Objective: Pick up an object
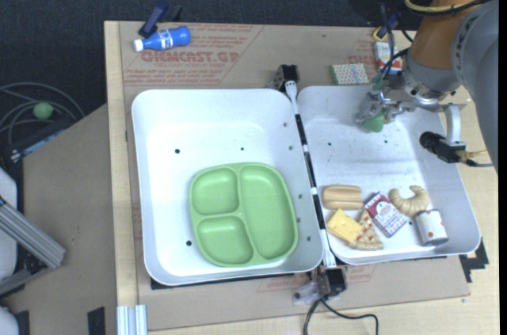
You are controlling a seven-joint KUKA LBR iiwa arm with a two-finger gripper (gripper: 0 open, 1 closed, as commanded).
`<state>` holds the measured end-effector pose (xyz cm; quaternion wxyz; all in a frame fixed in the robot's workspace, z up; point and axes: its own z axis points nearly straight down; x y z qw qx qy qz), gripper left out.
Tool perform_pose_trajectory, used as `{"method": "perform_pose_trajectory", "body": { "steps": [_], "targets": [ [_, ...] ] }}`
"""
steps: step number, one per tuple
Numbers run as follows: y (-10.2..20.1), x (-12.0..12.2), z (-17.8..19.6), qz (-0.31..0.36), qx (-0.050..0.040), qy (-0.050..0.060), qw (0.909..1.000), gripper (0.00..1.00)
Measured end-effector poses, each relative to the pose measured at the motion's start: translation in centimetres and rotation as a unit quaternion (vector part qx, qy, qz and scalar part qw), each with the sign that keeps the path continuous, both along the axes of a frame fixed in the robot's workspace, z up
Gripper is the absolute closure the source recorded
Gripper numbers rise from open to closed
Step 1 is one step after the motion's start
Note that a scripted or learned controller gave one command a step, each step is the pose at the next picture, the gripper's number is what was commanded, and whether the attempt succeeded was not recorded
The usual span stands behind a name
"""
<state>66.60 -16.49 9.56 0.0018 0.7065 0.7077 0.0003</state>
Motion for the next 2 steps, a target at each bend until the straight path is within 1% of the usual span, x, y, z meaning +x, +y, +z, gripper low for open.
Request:
{"method": "perform_pose_trajectory", "body": {
  "steps": [1, 2],
  "targets": [
    [6.4, 0.2, 8.7, 0.000, 0.0010, -0.001, 1.0000, 1.00],
    [12.6, -4.1, 12.4, 0.000, 0.0020, 0.002, 1.0000, 1.00]
  ]
}}
